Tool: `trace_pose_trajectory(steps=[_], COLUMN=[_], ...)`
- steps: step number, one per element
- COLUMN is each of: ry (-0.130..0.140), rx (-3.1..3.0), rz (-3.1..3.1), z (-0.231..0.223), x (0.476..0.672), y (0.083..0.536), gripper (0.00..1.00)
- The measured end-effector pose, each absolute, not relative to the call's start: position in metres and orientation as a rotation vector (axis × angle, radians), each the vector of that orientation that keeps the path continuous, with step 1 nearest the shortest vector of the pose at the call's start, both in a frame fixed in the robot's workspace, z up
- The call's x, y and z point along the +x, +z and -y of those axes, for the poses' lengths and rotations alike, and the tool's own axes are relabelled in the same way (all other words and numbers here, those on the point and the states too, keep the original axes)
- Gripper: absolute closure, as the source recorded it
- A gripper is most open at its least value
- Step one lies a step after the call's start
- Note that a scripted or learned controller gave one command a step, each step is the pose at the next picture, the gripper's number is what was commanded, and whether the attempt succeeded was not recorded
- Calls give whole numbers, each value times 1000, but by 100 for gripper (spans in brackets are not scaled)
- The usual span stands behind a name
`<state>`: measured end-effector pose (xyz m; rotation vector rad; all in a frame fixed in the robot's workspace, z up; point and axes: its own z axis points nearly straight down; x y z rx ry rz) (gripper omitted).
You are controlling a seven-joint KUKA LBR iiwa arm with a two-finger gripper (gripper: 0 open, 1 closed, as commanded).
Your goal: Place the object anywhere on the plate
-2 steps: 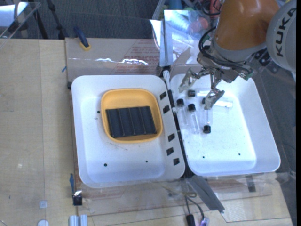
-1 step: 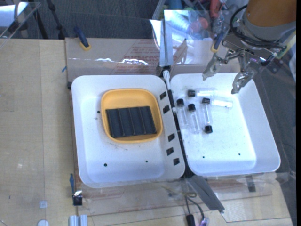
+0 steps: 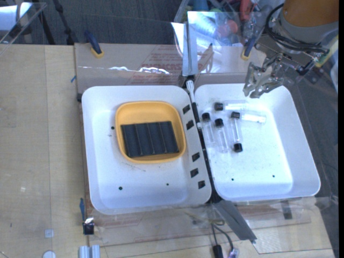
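The gripper (image 3: 257, 88) hangs with fingers parted and nothing between them, clear vials (image 3: 228, 128) just below-left, yellow plate (image 3: 149, 130) farther left.

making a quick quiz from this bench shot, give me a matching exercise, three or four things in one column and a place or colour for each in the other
Things:
1. plate
2. ridged pad
3. clear vials
4. gripper

Descriptions:
A. black caps, lying in the right bin
B. yellow-orange, sitting in the left bin
C. above the far edge of the right bin
D. dark grey, lying on the plate

Pairs: 1-B, 2-D, 3-A, 4-C
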<state>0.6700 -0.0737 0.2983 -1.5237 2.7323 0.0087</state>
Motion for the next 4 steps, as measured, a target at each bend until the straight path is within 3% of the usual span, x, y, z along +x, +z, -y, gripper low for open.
trace_pose_trajectory(steps=[1, 3, 4], ry=[14, 4, 5], rx=[-2043, -2596, -2825], rz=[-2386, -1757, -1359], z=[112, 149, 207], x=[667, 668, 668], y=[248, 378, 407], gripper=[100, 100, 100])
